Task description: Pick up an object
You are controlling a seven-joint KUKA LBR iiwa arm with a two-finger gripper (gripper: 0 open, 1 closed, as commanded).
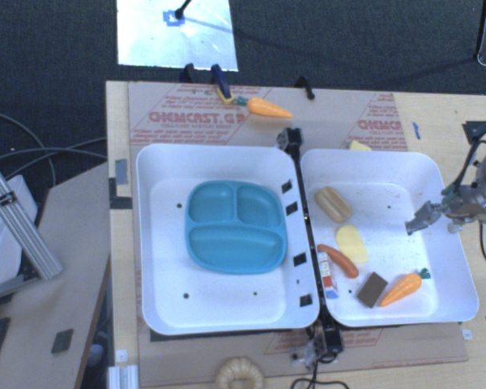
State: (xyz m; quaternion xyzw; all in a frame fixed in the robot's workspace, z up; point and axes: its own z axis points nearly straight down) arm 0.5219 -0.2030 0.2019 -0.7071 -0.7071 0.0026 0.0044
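Observation:
The right bin [405, 167] holds a tan bread roll [333, 203], a pale yellow oval piece [351, 242], a red sausage [338, 260], a small white and red tube [329, 282], a brown block [373, 289] and an orange carrot [402, 288]. My gripper [417, 220] hangs over the right side of this bin, reaching in from the right. It is right of the yellow piece and above the carrot, with nothing visibly held.
The left bin [158, 217] bears a blue divided plate [234, 225]. A second carrot [263, 108] lies on the board behind the bins. A small yellow item [359, 145] sits just behind the right bin. A tan ring [240, 373] lies at the front edge.

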